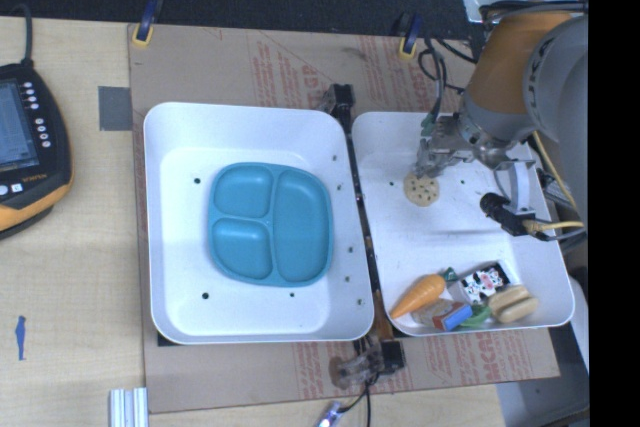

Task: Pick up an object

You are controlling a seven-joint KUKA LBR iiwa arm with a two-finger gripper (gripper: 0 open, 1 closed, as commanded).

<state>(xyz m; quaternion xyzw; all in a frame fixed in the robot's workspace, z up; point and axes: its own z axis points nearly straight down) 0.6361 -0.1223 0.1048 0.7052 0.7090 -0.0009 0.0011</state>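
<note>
The end effector (432, 158) hangs low in the right bin (395, 215), just above a round cookie (422, 190); whether its fingers are apart or together I cannot tell. To do this step well, I think it should come straight down with the cookie centred and close gently on its edges, because a flat thing slips easily.

The left bin (170, 215) holds a blue divided plate (270, 222). The right bin also has, in its near corner, a carrot (417, 294) and a pile of small toys (482, 297).
</note>
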